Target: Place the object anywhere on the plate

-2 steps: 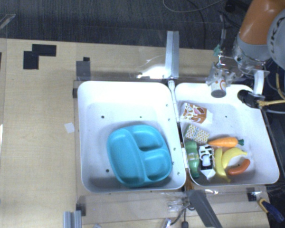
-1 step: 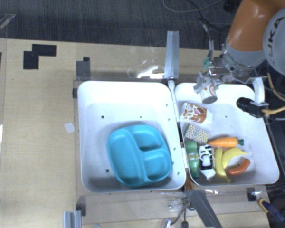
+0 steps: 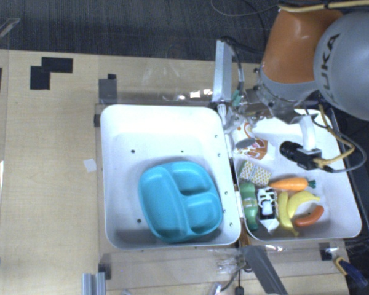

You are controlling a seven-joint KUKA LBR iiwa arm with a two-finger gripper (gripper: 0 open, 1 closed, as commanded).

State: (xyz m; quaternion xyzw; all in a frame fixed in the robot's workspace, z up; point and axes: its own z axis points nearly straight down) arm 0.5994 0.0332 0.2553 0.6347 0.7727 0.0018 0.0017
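A blue divided plate point(image 3: 180, 200) lies in the left white bin point(image 3: 129, 134), toward its front right. The right bin point(image 3: 338, 223) holds several toy foods: an orange carrot point(image 3: 289, 184), a yellow banana point(image 3: 289, 205), a red sausage point(image 3: 312, 215), a green item point(image 3: 249, 200), a patterned packet point(image 3: 255, 173), a black-and-white item point(image 3: 267, 203) and a brown-and-white piece point(image 3: 253, 147). My gripper point(image 3: 235, 117) hangs over the back left corner of the right bin, close to the wall between the bins, above the brown-and-white piece. Nothing shows between its tips.
A grey metal upright point(image 3: 222, 72) stands just behind the gripper at the bins' back edge. A black cable connector point(image 3: 298, 154) hangs from the wrist over the right bin. The wooden bench point(image 3: 43, 165) spreads to the left.
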